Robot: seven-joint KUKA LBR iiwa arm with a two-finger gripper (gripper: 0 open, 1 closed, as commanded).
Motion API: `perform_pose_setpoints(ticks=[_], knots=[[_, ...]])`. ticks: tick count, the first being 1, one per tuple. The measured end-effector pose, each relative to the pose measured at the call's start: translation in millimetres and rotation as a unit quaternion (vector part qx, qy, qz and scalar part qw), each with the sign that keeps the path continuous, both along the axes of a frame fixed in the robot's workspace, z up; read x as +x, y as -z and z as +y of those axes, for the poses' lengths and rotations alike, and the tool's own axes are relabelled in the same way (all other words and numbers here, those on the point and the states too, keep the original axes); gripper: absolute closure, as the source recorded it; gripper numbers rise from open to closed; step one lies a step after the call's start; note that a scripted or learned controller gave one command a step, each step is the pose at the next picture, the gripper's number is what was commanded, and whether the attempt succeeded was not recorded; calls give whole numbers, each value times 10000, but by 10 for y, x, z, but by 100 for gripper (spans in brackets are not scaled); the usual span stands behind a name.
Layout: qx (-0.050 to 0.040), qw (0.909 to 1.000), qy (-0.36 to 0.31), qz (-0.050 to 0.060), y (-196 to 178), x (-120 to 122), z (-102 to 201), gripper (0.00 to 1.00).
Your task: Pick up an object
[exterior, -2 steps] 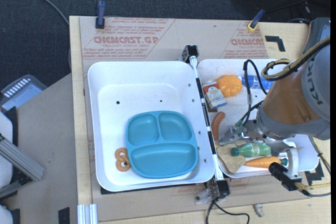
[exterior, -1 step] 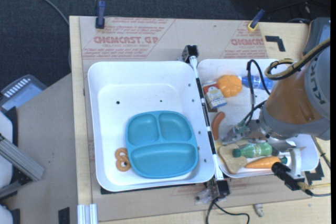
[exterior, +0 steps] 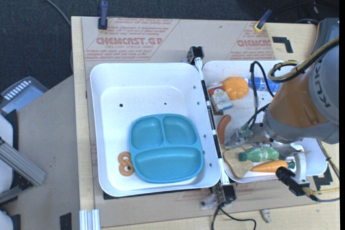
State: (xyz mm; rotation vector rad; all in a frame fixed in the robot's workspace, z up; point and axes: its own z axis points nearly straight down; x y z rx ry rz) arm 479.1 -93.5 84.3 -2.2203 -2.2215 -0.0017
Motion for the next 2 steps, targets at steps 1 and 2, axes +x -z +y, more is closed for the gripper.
perform_pose_setpoints(ticks=[1,2], knots=[[0,10000,1,-1,1,-1,-8,0],[-2,10000,4,-3,0,0,-1,0]])
